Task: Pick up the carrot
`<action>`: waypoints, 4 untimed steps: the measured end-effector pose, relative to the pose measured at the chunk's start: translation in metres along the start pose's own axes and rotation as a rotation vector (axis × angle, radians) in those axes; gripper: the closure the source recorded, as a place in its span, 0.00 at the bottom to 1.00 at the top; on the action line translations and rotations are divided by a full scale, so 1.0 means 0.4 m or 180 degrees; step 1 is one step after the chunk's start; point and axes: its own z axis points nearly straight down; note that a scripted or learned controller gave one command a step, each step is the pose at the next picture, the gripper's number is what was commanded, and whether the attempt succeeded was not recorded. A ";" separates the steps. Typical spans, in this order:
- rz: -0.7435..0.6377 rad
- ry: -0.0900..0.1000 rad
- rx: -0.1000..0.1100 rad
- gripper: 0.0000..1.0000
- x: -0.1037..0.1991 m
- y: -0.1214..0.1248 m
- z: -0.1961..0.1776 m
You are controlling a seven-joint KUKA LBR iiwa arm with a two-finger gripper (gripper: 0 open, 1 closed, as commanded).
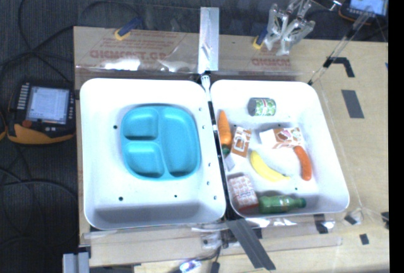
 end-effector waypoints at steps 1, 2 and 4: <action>-0.1323 -0.0002 -0.0004 1.00 -0.036 0.024 0.000; -0.2800 -0.0008 -0.0013 1.00 -0.051 0.032 0.002; -0.4955 -0.0013 -0.0022 1.00 -0.150 0.094 0.005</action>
